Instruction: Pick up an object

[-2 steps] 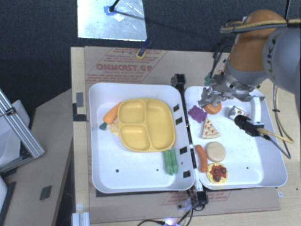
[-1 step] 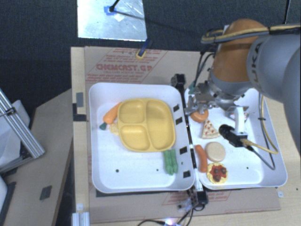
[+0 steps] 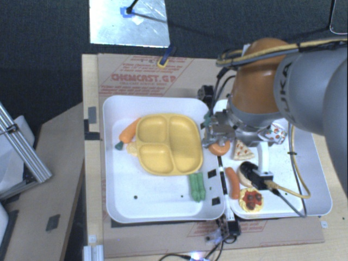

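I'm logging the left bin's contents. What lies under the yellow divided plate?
The yellow divided plate covers part of an orange carrot at its left edge and the top of a green vegetable at its lower right. Anything else beneath it is hidden.

A robotics lab: white bins of toy food on a cardboard-covered bench.

Yellow plate, orange carrot, green pod, white bins.
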You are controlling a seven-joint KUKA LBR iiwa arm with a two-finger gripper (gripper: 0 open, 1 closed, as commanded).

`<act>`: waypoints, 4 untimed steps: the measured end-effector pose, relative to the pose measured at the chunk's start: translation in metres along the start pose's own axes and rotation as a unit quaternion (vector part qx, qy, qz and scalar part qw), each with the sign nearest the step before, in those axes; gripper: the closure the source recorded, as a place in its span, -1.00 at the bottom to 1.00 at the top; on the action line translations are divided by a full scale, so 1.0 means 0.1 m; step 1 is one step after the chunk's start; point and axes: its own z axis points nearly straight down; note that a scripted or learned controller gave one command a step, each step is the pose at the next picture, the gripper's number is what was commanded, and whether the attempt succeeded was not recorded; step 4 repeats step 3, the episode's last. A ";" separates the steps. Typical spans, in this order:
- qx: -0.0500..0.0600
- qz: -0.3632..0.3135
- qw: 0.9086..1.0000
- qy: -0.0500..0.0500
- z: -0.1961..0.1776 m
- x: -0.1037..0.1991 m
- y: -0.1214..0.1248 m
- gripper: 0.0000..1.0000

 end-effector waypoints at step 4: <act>-0.002 0.003 1.000 -0.001 -0.17 0.03 0.03 1.00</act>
